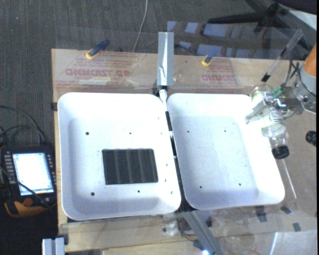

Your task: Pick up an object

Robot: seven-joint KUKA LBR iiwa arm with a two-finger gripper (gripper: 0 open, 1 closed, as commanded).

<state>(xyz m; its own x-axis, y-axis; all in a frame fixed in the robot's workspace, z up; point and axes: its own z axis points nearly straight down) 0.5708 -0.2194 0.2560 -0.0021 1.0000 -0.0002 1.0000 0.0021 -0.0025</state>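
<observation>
A clear plastic bottle (274,133) with a black cap (280,152) hangs over the right rim of the right bin (223,195), cap end pointing down toward the front. My gripper (267,113) reaches in from the right and is shut on the bottle's upper part, with one finger (253,114) sticking out to the left. A dark ridged rectangular block (129,166) lies flat on the floor of the left bin (74,116), far from the gripper.
The two bins meet along a central divider (170,137). A handheld screen unit (27,174) with cables sits on the floor left of the bench. Clamps and a metal post (165,60) stand on the board behind the bins.
</observation>
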